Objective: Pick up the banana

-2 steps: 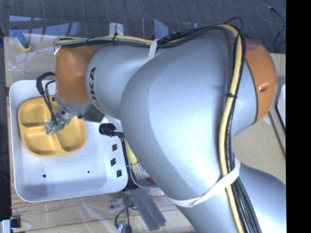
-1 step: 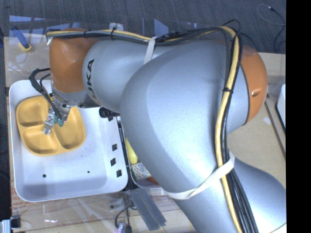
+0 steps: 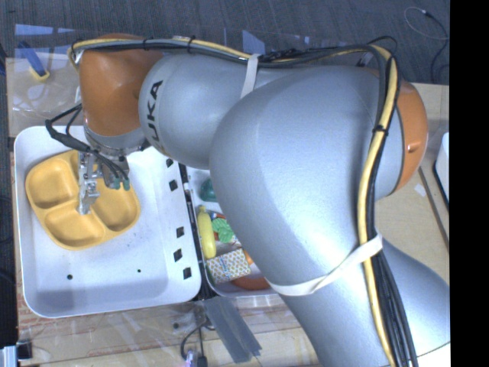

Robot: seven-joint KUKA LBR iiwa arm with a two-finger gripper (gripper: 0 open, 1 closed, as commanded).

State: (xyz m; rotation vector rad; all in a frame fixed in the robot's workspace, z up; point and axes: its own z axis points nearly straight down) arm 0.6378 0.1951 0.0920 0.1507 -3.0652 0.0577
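Nearest the camera, along the bottom of the view, my own grey arm (image 3: 306,205) swallows most of the right bin (image 3: 200,277), leaving a thin strip of its contents beside the divider between the bins. Within that strip lies the banana (image 3: 205,234), a yellow piece lying lengthwise just beside the bin's left wall, with a green item (image 3: 222,228) touching its right side and a speckled, patterned object (image 3: 229,264) just below it; something reddish-brown (image 3: 248,283) sits under my arm's edge. Banana is untouched and resting in the bin, not lifted. Further across, in the left bin (image 3: 99,289), a yellow divided tray (image 3: 69,201) sits toward the upper left corner. Over its right compartments hangs my gripper (image 3: 90,197), pointing down beneath the orange band at my wrist (image 3: 114,82). Whether it is released or clenched I cannot tell; too small and cluttered with cabling. Nothing yellow shows in its grasp. Judgement: task not started in effect. I am over the wrong bin, well apart from the banana. Left to do: cross the divider, descend on it, grasp, lift.
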